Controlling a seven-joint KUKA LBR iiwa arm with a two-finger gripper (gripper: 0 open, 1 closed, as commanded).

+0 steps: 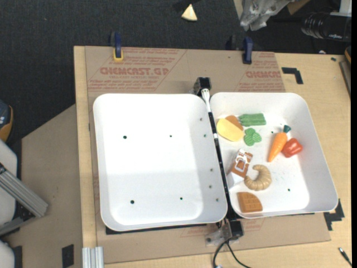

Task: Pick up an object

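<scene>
Overhead, claw (257, 10) hangs at the far edge, well beyond the bins; cannot tell its state. Nothing between it and the toys, so step in hand: approach, grasp not yet begun. Right bin (312, 149) holds the lot: carrot (277, 144), croissant (259, 177), green block (252, 119). Next: descend nearward over one, carrot looks clearest, and centre before closing.

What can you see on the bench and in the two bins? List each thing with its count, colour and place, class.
Bins: 2, white, left bin, right bin.
Carrot: 1, orange, right bin.
Pepper: 1, red, beside the carrot.
Green block: 1, right bin, far side.
Green round piece: 1, below the block.
Yellow piece: 1, near the divide.
Croissant: 1, tan, near side.
Waffle: 1, brown, near corner.
Clamps: 2, blue, far edge.
Gripper: 1, grey, above the bench's far edge.
</scene>
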